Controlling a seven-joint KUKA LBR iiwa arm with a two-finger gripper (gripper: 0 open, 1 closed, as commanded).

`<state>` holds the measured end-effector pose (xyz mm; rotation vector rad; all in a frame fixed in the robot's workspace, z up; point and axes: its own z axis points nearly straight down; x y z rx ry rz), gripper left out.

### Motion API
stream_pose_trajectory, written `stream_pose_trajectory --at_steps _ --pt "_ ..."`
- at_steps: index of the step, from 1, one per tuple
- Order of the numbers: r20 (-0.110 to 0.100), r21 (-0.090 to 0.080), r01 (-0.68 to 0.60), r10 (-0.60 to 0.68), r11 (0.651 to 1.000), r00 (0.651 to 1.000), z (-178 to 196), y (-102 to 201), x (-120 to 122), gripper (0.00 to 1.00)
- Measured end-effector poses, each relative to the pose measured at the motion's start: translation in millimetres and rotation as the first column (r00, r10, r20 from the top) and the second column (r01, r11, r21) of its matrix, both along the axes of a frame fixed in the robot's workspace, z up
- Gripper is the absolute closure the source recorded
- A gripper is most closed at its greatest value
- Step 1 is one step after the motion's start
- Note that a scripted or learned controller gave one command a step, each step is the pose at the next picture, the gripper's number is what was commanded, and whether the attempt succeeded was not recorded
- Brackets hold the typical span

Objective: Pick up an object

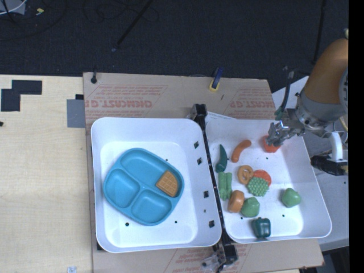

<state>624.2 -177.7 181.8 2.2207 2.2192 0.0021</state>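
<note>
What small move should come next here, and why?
Probably a short straight lift. The end effector sits low at the right bin's far edge, right over a red-orange piece, apart from the other toy foods; raising it would show whether anything came along.

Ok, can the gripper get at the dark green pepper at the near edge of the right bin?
Probably yes: the dark green pepper lies uncovered, slightly apart from its neighbours, though close to the bin wall.

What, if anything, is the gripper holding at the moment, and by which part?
It cannot be told. The gripper sits right over a small red-orange object at the right bin's far edge, but the view doesn't show a hold on it.
</note>
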Motion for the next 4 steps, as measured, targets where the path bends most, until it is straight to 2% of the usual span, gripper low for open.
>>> stream_pose_trajectory --at_steps 1,3,4 --pt "-0.001 0.0 -0.001 0.001 1.0 1.0 48 -1 0 1.0" --pt "-0.006 0.002 -0.003 0.003 1.0 1.0 61 99 -20 1.0" --pt "-0.007 0.002 -0.003 0.003 1.0 1.0 43 143 -25 1.0"
